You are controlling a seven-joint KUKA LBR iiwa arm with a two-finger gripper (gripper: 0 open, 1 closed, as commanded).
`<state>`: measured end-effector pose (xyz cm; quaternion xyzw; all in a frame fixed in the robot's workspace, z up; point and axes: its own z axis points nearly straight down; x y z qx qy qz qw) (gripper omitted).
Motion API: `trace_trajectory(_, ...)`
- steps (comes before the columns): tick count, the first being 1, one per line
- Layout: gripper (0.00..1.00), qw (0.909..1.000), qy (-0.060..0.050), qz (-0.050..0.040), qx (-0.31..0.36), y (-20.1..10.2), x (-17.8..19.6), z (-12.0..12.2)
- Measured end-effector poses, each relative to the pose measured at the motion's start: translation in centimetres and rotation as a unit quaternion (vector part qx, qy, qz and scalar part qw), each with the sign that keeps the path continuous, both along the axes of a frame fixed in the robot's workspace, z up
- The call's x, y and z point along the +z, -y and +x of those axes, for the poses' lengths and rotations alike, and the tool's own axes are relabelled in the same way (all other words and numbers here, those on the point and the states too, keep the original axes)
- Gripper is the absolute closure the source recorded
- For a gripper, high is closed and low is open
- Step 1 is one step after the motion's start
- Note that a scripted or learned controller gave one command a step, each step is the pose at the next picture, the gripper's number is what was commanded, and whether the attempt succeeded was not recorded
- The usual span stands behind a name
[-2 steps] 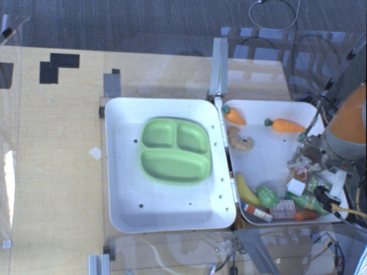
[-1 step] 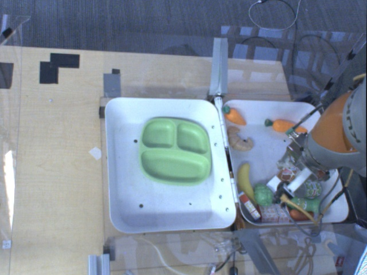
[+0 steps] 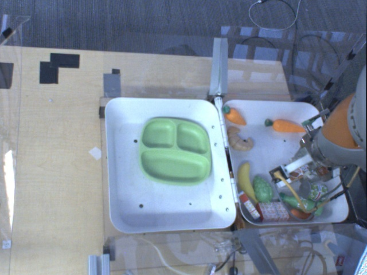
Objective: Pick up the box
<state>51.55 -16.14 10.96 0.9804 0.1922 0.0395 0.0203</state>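
Note:
The box (image 3: 274, 211) is small, flat and pinkish with a checked pattern. It lies at the front edge of the right bin (image 3: 261, 153), between a red and white bottle (image 3: 251, 206) and a heap of toy food. My gripper (image 3: 305, 189) hangs low over the front right part of this bin, just right of and slightly behind the box. It sits above a green and yellow toy (image 3: 299, 201) and an orange piece (image 3: 300, 213). The view does not show anything held.
The right bin also holds two carrots (image 3: 234, 116) (image 3: 285, 126), a tan pretzel-like piece (image 3: 240, 142), a banana (image 3: 246, 179) and a green vegetable (image 3: 264, 189). In the left bin (image 3: 123, 153) lies a green divided plate (image 3: 175, 150).

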Motion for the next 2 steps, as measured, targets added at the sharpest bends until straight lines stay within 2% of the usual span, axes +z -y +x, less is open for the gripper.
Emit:
trace_trajectory(1,1.00,0.9961,-0.026,0.0152,-0.083,3.00,-1.34,-1.70)
trace_trajectory(2,1.00,0.9960,-0.027,0.0163,-0.083,3.58,-1.35,-1.80)
